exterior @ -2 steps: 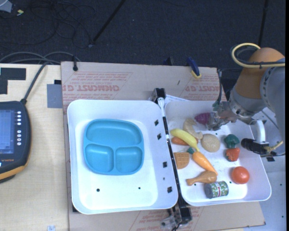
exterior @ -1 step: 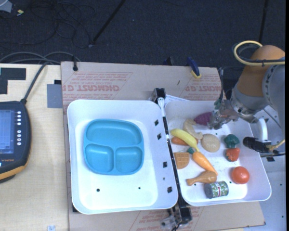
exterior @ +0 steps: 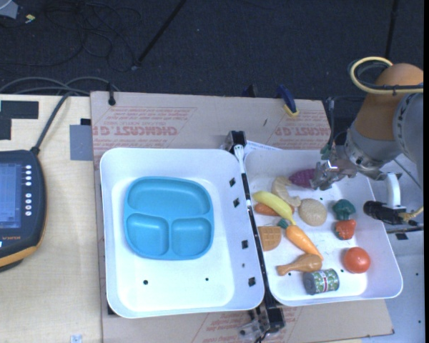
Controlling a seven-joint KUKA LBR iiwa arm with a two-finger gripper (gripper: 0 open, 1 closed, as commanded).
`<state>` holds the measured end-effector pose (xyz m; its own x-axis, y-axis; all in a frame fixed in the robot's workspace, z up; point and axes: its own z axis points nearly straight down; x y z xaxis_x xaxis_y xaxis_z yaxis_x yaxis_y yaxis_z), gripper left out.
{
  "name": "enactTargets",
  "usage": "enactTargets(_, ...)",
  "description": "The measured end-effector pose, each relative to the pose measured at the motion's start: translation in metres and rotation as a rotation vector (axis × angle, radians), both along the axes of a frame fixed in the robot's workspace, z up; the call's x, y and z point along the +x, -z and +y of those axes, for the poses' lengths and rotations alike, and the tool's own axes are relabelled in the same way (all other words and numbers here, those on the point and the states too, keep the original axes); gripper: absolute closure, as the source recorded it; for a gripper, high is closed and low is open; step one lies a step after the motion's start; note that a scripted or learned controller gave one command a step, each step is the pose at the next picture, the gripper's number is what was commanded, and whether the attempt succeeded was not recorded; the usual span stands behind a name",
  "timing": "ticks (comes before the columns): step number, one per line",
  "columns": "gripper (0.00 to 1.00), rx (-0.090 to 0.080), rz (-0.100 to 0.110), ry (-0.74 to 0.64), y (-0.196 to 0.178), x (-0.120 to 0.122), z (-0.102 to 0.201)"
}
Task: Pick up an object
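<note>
Gripper (exterior: pixel 327 175) low at right bin's (exterior: pixel 393 281) twelve o'clock, touching purple piece (exterior: pixel 301 178); finger state cannot be told. Risk: crowded neighbours, nudged piece skids off.

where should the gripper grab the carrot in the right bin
Probably at the carrot's thick middle, coming straight down, fingers closing across its narrow width. It lies flat on a diagonal, leafy end up-left near the banana, tip down-right. The waffle and chicken drumstick crowd its lower-left side, so the mid-body gives the most room.
</note>
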<state>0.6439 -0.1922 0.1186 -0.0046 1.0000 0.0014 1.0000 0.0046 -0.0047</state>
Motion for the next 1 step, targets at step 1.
enactTargets(1,1.0,-0.004,-0.008,0.004,-0.065,-0.0133,-0.0217)
